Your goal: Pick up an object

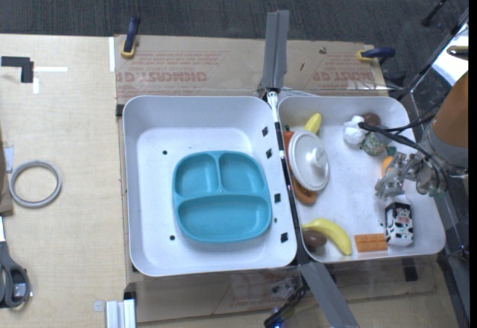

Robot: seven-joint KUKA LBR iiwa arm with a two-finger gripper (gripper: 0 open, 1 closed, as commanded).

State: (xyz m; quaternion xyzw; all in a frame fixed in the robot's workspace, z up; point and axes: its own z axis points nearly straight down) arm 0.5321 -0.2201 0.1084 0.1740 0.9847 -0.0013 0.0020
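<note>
My gripper (393, 177) hangs over the right side of the right bin (344, 170), with nothing visibly held. Just below it lies a black-and-white cow-patterned toy (400, 224). A small orange piece (387, 165) lies right beside the gripper, on its upper left. Further up sit a white garlic-like ball (354, 133), a green bit (373, 146) and a brown lump (371, 121). A white lid (309, 160) rests on an orange dish at the bin's left wall. Along the front lie a banana (332, 233), a brown lump (314, 242) and an orange block (370, 243).
The left bin (149, 170) holds a blue divided plate (221, 195). A yellow piece (313, 123) lies at the back of the right bin. A grey bar (276, 51) stands behind the divide between the bins. A tape ring (33, 183) lies on the bench at far left.
</note>
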